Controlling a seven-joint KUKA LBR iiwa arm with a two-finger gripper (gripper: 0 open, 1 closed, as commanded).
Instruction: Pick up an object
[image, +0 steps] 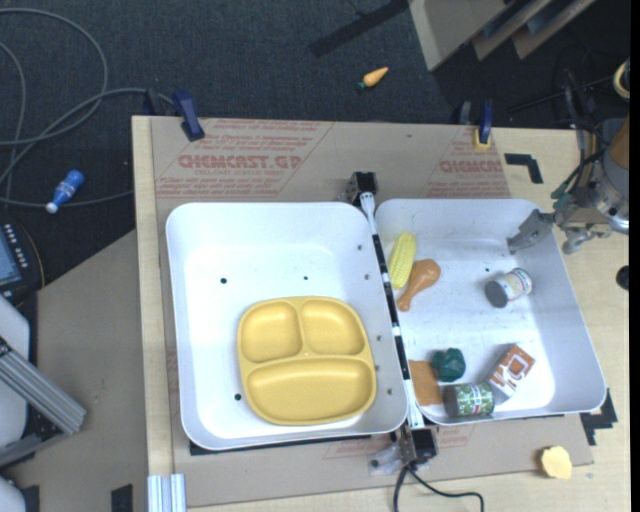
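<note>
Camera view: end effector (545, 232) at right bin's (560, 330) upper-right rim, fingers apart, holding nothing. Nearest item: small jar (508, 288), on its side just below. Prob. light, rigid, smooth; may roll. Grip across body.
</note>
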